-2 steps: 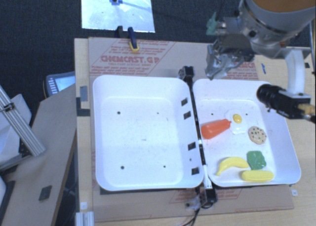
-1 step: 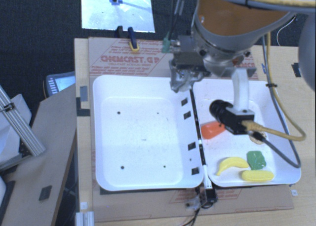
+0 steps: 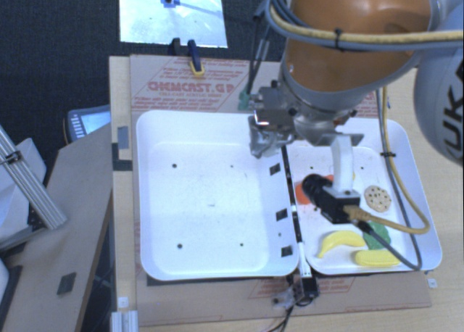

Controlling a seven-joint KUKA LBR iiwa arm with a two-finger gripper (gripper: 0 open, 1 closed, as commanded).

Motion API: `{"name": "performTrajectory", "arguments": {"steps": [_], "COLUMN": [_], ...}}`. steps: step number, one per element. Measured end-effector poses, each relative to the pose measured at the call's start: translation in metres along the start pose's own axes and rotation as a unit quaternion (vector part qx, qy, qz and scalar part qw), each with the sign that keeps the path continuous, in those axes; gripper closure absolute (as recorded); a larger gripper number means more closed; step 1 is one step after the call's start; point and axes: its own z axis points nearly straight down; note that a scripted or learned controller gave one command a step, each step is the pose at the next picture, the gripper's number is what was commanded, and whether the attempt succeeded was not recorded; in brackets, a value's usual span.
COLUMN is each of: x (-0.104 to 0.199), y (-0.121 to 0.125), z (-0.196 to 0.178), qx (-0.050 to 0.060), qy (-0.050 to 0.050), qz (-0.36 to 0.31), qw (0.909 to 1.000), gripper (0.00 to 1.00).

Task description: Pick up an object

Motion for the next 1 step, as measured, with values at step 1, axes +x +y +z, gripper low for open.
{"name": "performTrajectory", "arguments": {"steps": [1], "x": [-0.0019], "y": [0.0004], "z": [0.0221], "qx": [-0.002], "qy": [0.001], "qz": [0.000], "qw": [1.0000], "gripper": [1.00]}}
